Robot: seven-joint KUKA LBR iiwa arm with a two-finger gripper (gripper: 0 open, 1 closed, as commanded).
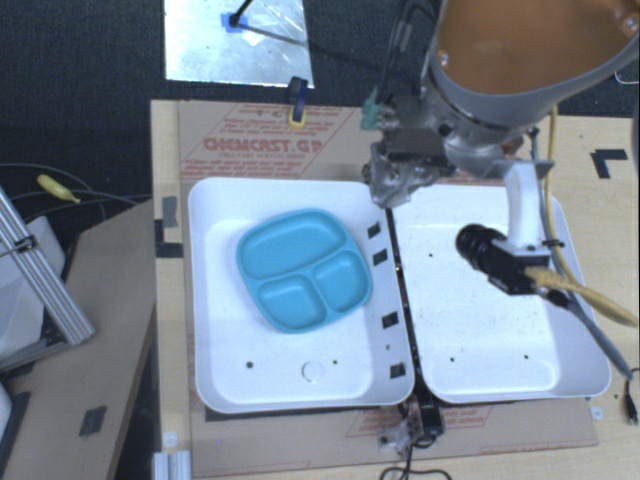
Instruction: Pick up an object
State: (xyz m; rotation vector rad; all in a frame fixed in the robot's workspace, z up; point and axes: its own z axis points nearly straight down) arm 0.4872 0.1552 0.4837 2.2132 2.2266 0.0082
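The stiff, light, slick plate (303,269) looked graspable only by its rim; the gripper's (395,183) jaw state was unclear.

Bright, even light; slightly soft focus

- In the left bin (215,298), the blue divided tray (303,268) takes up the centre; you have open floor along the near edge and the left wall.
- The right bin (520,358) floor is open toward its near half.
- The arm (530,48) and its black attachment (495,258) block the right bin's far half and the divider's far end.
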